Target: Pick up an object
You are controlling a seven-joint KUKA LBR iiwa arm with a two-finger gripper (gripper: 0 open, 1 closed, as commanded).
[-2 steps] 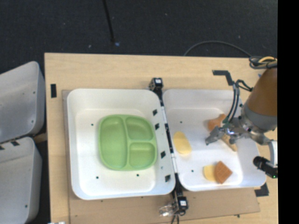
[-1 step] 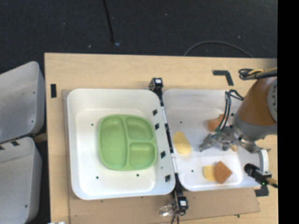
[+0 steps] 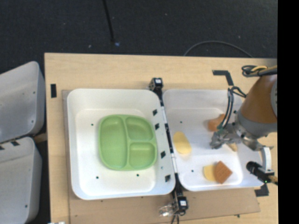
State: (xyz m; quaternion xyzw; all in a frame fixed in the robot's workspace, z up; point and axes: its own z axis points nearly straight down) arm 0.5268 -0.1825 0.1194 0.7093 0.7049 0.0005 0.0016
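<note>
The bench (image 3: 56, 69) is pale wood, flat and matte; on it sit two shallow white plastic bins side by side, smooth and glossy, with rounded corners and small dark dots on their floors; the left bin (image 3: 74, 171) carries a green tray (image 3: 127, 142), moulded plastic with three compartments and soft rounded edges, stiff and light by the look of it, lying flat near the bin's middle.

The right bin (image 3: 196, 101) holds the smaller pieces, all of which look like toy food; the arm (image 3: 259, 108), orange-brown over grey, reaches in from the right, and its gripper (image 3: 220, 139) hangs low over the bin's right half; whether its tips are apart or together I cannot tell, since they are small and dark against the clutter.

Of the candidates to pick, the yellow oval piece (image 3: 182, 143) lies alone near the left wall of the right bin, well apart from the rest; it looks smooth, rounded and light, probably slippery across its long sides, so a hold across its narrow width seems best; the brown square piece (image 3: 223, 171), rough like sponge or toast, touches a small yellow disc (image 3: 209, 173) near the front wall, and should give a little under pressure; an orange piece (image 3: 215, 123) sits just beside the gripper, partly hidden, its shape unclear.
</note>
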